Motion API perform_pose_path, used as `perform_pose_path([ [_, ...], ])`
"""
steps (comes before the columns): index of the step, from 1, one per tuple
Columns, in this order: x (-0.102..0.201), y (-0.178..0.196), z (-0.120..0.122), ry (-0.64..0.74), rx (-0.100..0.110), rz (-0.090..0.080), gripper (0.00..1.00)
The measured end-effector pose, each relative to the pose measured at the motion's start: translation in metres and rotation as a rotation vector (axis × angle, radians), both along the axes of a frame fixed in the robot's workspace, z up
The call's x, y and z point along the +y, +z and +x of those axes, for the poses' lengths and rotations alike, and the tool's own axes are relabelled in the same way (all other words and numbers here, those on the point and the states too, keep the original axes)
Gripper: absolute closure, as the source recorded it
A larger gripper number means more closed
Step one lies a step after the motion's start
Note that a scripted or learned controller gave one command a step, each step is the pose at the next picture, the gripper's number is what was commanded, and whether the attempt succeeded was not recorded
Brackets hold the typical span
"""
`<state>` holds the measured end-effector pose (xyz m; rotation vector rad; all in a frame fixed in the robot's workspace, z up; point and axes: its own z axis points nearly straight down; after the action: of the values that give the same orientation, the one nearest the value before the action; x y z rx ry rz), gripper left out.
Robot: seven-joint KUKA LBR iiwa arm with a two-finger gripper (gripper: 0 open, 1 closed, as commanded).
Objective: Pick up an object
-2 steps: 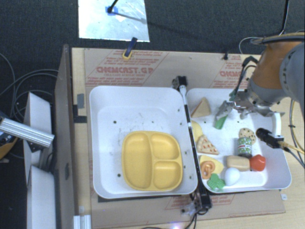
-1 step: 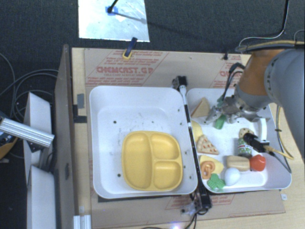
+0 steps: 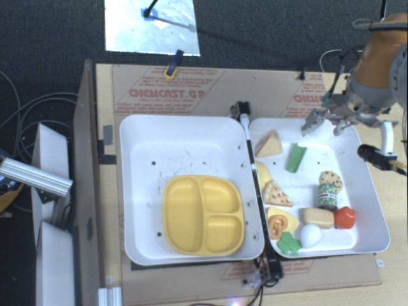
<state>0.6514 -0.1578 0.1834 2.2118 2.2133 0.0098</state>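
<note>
My gripper (image 3: 325, 126) hangs above the far right corner of the right bin (image 3: 370, 190). Its two fingers are spread open with nothing between them. In that bin lie a tan cheese wedge (image 3: 269, 144), a green block (image 3: 296, 157), a pizza slice (image 3: 277, 195), a cookie (image 3: 330, 180), a small can (image 3: 327, 198), a red tomato (image 3: 344, 217), a tan loaf (image 3: 317, 217), a white egg (image 3: 310, 235) and a green leafy piece (image 3: 288, 243). The green block is the nearest of them, below and left of the fingers.
The left bin (image 3: 146, 145) holds a yellow divided plate (image 3: 204, 213). A black divider rail (image 3: 253, 171) runs between the two bins. Cables and grey hardware lie off the bench at the left. A black part (image 3: 376, 156) juts over the right bin's right rim.
</note>
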Motion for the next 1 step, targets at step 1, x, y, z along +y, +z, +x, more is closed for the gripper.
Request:
perform_pose_path([
  [1, 0.0165, -0.0664, -0.0194, 0.000, 0.016, 0.005, 0.00],
])
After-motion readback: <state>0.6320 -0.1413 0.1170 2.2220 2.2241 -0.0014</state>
